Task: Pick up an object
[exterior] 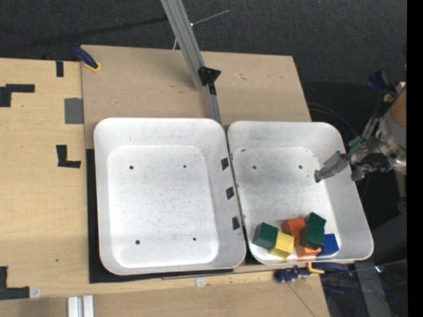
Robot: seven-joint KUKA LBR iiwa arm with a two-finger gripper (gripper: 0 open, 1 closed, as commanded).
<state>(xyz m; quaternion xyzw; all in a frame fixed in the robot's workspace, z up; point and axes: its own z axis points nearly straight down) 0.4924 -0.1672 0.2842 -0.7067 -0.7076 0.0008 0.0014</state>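
With its open/closed state impossible to tell, the grey two-finger tool [328, 169] is hovering over the right white shallow bin [277, 144], well apart from the tightly packed coloured blocks [297, 235] in its near corner, risking a jammed or empty grasp.

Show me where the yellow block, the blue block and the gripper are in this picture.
yellow block [284, 243]: camera view, on its top face.
blue block [330, 244]: camera view, on its visible face at the right of the pile.
gripper [327, 170]: camera view, at the grey tip over the right bin.
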